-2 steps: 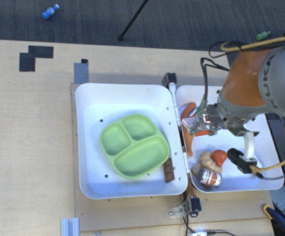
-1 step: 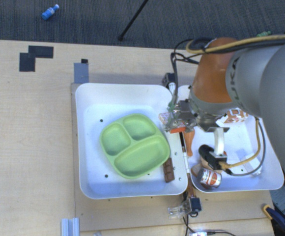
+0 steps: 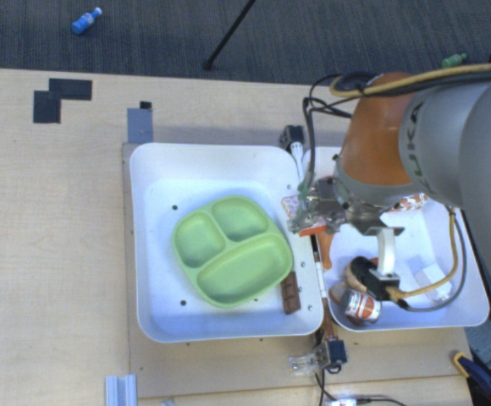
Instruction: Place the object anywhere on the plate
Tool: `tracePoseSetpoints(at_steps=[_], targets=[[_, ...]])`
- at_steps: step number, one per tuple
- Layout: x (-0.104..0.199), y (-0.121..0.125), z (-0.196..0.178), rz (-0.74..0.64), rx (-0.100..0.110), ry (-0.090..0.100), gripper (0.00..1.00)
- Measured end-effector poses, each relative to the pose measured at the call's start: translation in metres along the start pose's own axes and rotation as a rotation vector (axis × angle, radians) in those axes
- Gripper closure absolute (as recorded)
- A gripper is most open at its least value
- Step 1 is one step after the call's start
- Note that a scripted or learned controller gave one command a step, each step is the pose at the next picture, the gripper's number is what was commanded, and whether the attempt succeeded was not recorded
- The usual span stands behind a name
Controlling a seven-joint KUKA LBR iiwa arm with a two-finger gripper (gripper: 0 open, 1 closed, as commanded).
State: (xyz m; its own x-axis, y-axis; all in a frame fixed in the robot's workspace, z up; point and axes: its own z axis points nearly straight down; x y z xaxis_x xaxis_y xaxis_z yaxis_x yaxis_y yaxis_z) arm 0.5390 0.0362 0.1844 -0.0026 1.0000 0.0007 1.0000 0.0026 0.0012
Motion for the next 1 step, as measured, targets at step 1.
tracePoseSetpoints(at_steps=[1], targets=[[0.0442, 0.0044, 0.0002, -0.003, 0.000, 0.000, 1.00]])
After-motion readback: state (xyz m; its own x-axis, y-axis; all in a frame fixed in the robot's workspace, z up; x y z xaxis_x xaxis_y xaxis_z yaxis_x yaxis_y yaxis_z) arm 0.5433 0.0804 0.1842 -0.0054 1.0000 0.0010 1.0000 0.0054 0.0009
